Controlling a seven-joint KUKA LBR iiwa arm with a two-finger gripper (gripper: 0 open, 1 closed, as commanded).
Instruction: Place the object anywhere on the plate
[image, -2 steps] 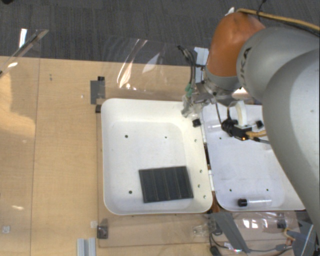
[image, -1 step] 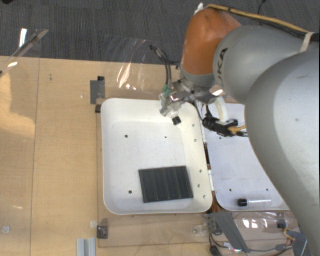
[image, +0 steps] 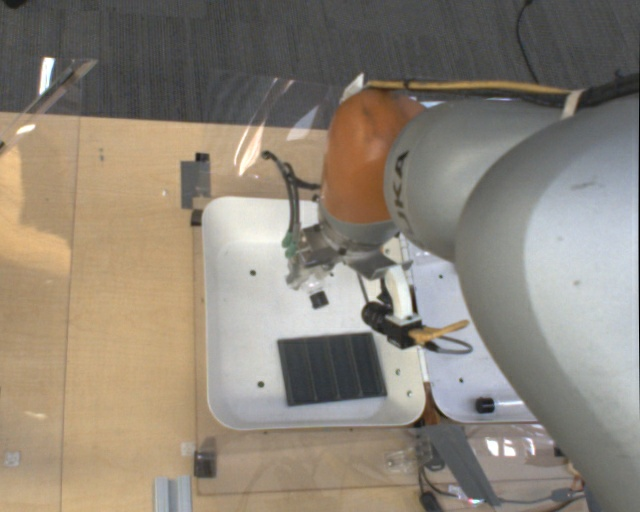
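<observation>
A grey arm with an orange band fills the right of the frame. Its gripper (image: 312, 272) hovers over the upper middle of the left white bin (image: 232, 330); whether the fingers are apart or together cannot be told. A dark ribbed rectangular plate (image: 331, 368) lies flat at the bin's lower centre, below the gripper. A small black object (image: 485, 405) sits in the right bin (image: 455, 385), lower right.
</observation>
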